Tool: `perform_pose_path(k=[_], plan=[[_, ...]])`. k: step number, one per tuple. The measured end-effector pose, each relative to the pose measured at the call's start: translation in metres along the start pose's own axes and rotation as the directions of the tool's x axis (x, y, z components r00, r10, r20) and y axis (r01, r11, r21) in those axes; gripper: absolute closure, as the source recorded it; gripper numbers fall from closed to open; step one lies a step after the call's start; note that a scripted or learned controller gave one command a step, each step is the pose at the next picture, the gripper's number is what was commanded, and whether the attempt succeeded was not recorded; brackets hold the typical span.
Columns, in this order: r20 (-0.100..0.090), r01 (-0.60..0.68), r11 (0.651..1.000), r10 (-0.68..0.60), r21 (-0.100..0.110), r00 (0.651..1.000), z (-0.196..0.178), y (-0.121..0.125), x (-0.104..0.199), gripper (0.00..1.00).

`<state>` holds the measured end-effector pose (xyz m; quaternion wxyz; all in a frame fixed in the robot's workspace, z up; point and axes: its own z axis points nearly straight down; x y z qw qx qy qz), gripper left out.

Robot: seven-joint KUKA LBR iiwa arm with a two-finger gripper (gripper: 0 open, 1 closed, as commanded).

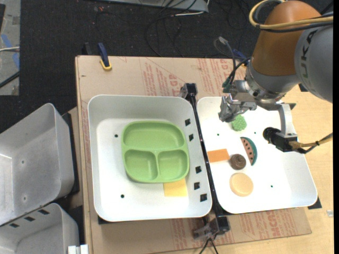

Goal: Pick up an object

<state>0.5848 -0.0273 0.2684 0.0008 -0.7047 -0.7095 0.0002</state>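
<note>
The gripper (231, 111), whose state I cannot tell, hangs just above-left of the green ball (239, 123), so it should centre over that before descending.

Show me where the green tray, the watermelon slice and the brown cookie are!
green tray (155, 134): camera view, on its top compartment.
watermelon slice (249, 149): camera view, on its red middle.
brown cookie (238, 162): camera view, on its center.

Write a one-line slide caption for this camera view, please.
Arm's claw poised above a green toy in the right bin; green divided plate in the left.
</note>
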Motion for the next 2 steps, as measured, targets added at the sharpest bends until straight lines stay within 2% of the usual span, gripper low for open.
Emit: perform_pose_path(k=[1, 2], plan=[[0.000, 0.000, 1.000, 0.000, 0.001, 1.000, 0.003, -0.010, 0.042, 1.00], [0.000, 0.000, 1.000, 0.000, 0.002, 1.000, 0.022, -0.025, 0.094, 1.00]])
